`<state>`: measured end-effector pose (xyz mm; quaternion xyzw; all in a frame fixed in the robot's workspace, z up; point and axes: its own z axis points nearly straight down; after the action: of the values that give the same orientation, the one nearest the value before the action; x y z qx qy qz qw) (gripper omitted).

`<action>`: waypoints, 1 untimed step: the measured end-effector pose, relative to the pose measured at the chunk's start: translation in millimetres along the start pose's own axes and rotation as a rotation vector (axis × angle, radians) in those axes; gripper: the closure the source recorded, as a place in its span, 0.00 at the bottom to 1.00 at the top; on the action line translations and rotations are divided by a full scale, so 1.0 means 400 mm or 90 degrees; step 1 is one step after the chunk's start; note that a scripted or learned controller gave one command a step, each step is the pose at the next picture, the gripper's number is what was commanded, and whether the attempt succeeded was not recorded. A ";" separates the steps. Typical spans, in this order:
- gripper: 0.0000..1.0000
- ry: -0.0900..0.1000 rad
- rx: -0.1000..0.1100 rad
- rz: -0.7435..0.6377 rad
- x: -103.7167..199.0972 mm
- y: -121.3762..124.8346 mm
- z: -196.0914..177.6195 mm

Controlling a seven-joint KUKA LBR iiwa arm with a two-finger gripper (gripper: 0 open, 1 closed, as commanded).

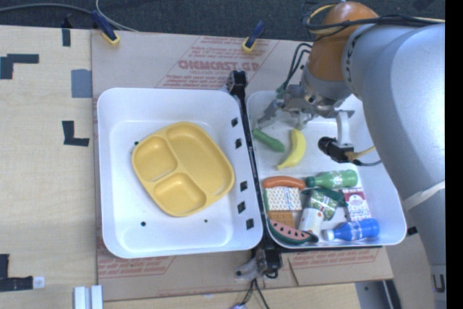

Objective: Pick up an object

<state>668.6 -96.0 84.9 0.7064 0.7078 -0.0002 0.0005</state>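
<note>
Gripper (278,111) hung low over the right bin's (394,188) far end, fingers apparently spread, nothing between them. Likely targets lay just below: toy banana (293,148), green pod-shaped toy (268,140). Remaining toy groceries sat crowded at the near end. Left bin (116,177) held a yellow divided tray (182,168). Cardboard underlay (210,65) read "CHEMCAST"; package labels were illegible.

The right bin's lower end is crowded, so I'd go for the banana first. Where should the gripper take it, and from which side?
Grip the banana across its middle, coming straight down from above. It lies flat on the right bin floor, apart from the packed items, with bare floor on its right; the green pepper lies close on its left. Its slim curved body suits fingers closing across its width, probably best at the thickest midsection.
</note>
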 end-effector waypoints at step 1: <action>0.00 0.000 0.000 0.001 0.001 -0.072 -0.001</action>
<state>639.6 -95.5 85.4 0.7069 0.7073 -0.0003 0.0009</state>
